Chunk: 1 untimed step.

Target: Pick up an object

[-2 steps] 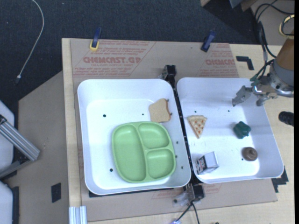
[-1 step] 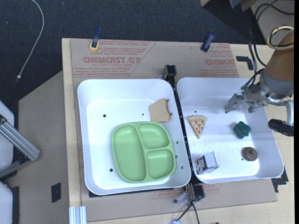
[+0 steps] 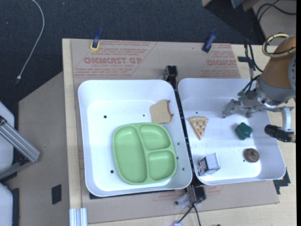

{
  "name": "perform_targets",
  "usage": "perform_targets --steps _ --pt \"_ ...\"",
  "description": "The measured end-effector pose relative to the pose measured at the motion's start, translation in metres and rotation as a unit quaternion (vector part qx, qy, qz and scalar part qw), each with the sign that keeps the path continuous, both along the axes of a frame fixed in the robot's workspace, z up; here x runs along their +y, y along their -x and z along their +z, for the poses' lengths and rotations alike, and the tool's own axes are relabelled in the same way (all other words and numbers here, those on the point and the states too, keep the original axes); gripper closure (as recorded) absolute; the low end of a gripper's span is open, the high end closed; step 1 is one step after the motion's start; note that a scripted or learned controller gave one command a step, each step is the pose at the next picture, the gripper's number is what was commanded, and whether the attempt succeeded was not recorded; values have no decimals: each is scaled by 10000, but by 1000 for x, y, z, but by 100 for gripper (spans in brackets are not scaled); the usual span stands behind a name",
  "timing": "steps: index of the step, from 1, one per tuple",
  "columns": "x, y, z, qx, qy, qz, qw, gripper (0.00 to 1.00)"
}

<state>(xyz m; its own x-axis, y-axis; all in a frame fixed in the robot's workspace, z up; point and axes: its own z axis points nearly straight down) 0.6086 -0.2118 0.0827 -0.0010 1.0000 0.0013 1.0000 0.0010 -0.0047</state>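
A: Camera view first. Where is the arm?

B: It comes in from the right, its orange band over the far right edge of the right bin. The gripper hangs low over that bin's far half.

A: And the claw?

B: It looks spread, with nothing between its fingers. It touches none of the objects.

A: What could it pick?

B: Four things lie in the right bin. A pizza slice sits near the left wall, nearer than the gripper and to its left. A green lump lies just beside the gripper on the near side. A brown round piece lies nearer still, towards the right. A silver packet is in the near left corner.

A: And the left bin?

B: It holds a green divided plate. A tan slice lies at the plate's far edge, close to the wall between the bins.
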Motion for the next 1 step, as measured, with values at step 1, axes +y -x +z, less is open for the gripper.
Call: perform_targets --steps 1 --pt "0 -1 13 -27 6 5 10000 100"
